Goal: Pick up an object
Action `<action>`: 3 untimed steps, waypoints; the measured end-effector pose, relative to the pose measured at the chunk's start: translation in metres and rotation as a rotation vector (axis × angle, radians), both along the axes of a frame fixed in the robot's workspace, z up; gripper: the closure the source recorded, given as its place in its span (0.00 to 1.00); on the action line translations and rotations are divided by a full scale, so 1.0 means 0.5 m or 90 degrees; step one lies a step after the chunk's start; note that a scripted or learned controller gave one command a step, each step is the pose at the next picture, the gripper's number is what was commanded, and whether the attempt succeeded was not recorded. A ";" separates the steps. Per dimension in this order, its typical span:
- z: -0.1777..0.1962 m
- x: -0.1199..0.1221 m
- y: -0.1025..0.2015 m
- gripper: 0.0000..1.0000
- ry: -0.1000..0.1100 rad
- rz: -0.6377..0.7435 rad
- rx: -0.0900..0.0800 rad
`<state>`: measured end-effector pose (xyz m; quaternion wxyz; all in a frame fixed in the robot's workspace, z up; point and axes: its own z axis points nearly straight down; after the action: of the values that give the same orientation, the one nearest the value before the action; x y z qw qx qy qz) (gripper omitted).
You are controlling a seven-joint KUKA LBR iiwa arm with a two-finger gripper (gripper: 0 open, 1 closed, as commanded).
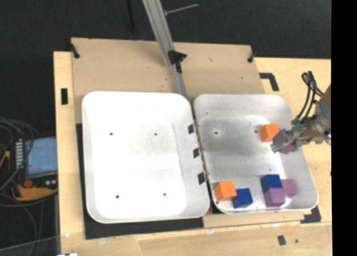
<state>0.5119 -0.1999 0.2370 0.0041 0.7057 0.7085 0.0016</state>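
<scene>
Purple block (286,148) sits right under your pincer (280,142), orange block (269,133) just beside; grip state: you cannot tell.

Two white bins (139,101) sit side by side on the worktop; the right one holds two orange blocks (225,190), two blue blocks (271,182), and three purple blocks (274,196)
</scene>
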 end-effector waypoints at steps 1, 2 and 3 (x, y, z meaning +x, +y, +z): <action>0.061 0.001 -0.003 1.00 0.005 0.002 0.001; 0.036 0.040 0.089 1.00 0.006 0.000 0.003; 0.040 0.053 0.196 1.00 0.006 0.000 0.004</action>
<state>0.5383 -0.1017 0.2572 -0.0014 0.7058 0.7084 0.0001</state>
